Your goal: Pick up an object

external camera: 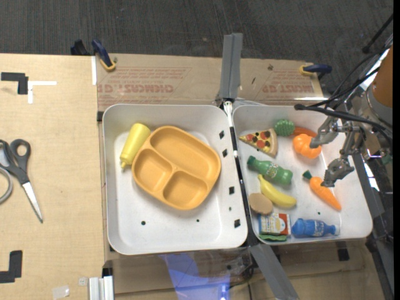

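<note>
Hovering over the right white plastic bin [359, 227], the gripper [328, 152] has its fingers spread apart, grasping nothing. Long orange toy carrot [326, 192] lies in that bin, just under the lower finger, with the round orange fruit [304, 145] near the upper one.

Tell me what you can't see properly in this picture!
- Arm: cut off by the camera view's right edge.
- Claw: cables cross it, so open or shut is unclear.
- Carrot: its top lies under the claw, so any contact is unclear.
- Yellow bottle: one side hidden behind the tray.
- Small box: label too small to read.
- Scissors: a handle is cut off by the left edge.
</note>
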{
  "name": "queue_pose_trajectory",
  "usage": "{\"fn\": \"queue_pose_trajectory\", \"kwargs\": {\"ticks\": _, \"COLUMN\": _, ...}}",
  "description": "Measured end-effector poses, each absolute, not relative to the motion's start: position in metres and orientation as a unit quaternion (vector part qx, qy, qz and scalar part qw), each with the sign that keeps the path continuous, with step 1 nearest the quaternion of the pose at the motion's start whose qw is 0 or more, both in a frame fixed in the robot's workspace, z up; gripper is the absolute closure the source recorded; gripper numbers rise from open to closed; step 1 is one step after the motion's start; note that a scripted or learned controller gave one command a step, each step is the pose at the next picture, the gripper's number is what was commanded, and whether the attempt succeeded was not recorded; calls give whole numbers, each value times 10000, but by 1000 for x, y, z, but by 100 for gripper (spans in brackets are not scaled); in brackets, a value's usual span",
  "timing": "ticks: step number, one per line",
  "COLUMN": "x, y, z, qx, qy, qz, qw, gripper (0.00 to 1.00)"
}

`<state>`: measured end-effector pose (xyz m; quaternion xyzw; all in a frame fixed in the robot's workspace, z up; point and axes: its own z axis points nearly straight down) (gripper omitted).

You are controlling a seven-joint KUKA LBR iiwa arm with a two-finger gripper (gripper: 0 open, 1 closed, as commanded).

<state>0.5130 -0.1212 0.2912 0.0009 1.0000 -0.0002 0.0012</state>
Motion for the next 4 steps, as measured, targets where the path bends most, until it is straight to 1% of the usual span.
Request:
{"fn": "queue_pose_trajectory", "kwargs": {"ticks": 1, "x": 514, "y": -177, "z": 189, "qx": 307, "qy": 9995, "qz": -1, "qw": 7, "gripper": 0}}
{"fn": "queue_pose_trajectory", "kwargs": {"ticks": 2, "x": 568, "y": -221, "z": 93, "qx": 290, "qy": 9996, "qz": -7, "qw": 25, "gripper": 0}}
{"fn": "queue_pose_trajectory", "kwargs": {"ticks": 3, "x": 571, "y": -219, "z": 103, "qx": 265, "qy": 9996, "qz": -16, "qw": 49, "gripper": 100}}
{"fn": "queue_pose_trajectory", "kwargs": {"ticks": 4, "x": 489, "y": -215, "z": 92, "qx": -159, "qy": 9999, "qz": 3, "qw": 2, "gripper": 100}}
